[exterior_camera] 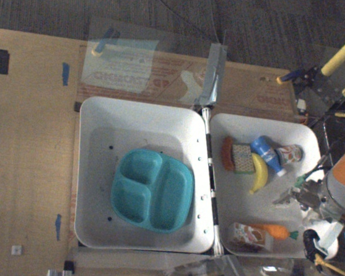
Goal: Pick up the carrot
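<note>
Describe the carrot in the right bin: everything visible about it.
The carrot is small and orange, with a green tip at its right end; it looks like a plastic toy. It lies flat, roughly level across the view, near the front edge of the right bin. Its left end meets or overlaps a small packet with a reddish picture. The pincer is up and to its right, apart from it; nothing grips it.

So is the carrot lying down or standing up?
Lying down. The carrot lies flat on the floor of the right bin, its green end pointing right, beside a small packet.
</note>
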`<state>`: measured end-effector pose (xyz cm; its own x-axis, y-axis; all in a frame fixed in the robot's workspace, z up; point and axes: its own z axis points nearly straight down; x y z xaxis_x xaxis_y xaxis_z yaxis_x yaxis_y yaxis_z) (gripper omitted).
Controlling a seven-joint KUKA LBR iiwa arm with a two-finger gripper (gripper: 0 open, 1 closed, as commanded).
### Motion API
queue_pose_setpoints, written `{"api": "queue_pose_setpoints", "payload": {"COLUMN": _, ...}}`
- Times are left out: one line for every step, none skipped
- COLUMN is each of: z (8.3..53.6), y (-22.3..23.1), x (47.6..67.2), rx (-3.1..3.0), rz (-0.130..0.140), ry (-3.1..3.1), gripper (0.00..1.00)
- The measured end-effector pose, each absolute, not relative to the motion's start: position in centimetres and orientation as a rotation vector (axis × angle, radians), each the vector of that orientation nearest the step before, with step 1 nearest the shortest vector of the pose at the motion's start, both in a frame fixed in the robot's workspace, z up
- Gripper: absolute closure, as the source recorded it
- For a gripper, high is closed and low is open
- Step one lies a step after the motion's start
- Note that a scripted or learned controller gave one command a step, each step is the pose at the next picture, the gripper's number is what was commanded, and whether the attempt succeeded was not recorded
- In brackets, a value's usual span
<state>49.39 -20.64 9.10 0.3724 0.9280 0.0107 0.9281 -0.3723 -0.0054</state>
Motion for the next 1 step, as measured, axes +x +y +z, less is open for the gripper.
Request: {"api": "queue_pose_setpoints", "payload": {"z": 8.77, "y": -19.42, "x": 48.23, "rx": -2.948, "rz": -0.008, "ry": -1.088, "gripper": 0.00}}
